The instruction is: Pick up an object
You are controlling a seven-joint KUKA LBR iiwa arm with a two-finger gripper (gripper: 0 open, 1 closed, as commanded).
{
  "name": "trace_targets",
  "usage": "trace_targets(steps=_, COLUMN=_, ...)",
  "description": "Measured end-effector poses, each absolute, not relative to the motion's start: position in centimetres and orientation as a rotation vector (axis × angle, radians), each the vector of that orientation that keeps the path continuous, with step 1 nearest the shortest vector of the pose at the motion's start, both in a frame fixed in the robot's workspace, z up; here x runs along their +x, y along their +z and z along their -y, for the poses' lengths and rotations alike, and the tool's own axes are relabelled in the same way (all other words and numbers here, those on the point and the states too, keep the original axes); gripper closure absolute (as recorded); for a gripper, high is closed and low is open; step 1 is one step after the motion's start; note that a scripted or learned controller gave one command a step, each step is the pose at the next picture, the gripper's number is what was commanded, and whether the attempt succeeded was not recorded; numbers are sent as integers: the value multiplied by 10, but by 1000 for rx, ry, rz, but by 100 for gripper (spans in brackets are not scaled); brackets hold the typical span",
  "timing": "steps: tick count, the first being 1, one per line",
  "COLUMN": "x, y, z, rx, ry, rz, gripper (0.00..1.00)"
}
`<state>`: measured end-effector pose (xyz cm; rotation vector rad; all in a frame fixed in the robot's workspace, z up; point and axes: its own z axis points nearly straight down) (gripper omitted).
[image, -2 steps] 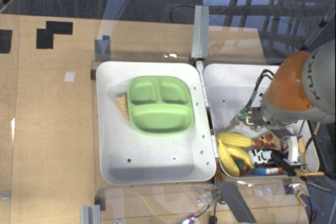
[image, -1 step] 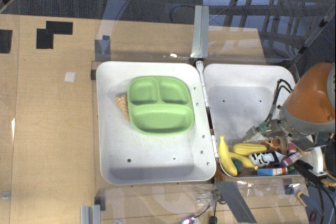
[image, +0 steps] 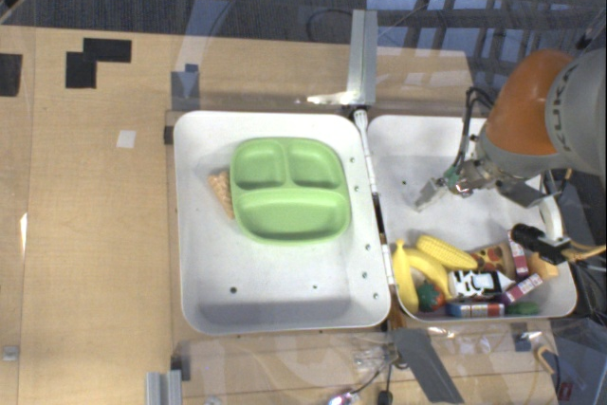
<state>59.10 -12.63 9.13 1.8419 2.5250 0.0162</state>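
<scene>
My gripper (image: 429,194) hangs low over the bare upper middle of the right bin (image: 408,147), pointing down and to the left, with nothing seen in it. The grey arm with its orange band (image: 526,114) comes in from the right. Along this bin's front edge lies a pile of small things: a yellow banana (image: 406,272), a corn cob (image: 446,252), a black-and-white item (image: 471,283), a brown box (image: 498,258) and several smaller coloured pieces (image: 479,307). The pile lies below and to the right of the gripper, apart from it.
The left bin (image: 285,299) holds a green divided plate (image: 287,188), with a tan textured piece (image: 221,192) poking out from under its left edge. A metal post (image: 363,52) stands behind the bins' shared wall. Cables hang at the right by the arm.
</scene>
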Motion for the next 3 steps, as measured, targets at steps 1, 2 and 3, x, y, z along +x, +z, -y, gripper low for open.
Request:
trace_targets(steps=1, x=582, y=91, z=131, rx=2200, ry=17, rz=-2230, gripper=0)
trace_targets(steps=2, x=523, y=92, z=128, rx=2261, ry=19, rz=-2163, gripper=0)
trace_targets(steps=3, x=495, y=93, z=107, rx=2039, ry=23, rz=-2358, gripper=0)
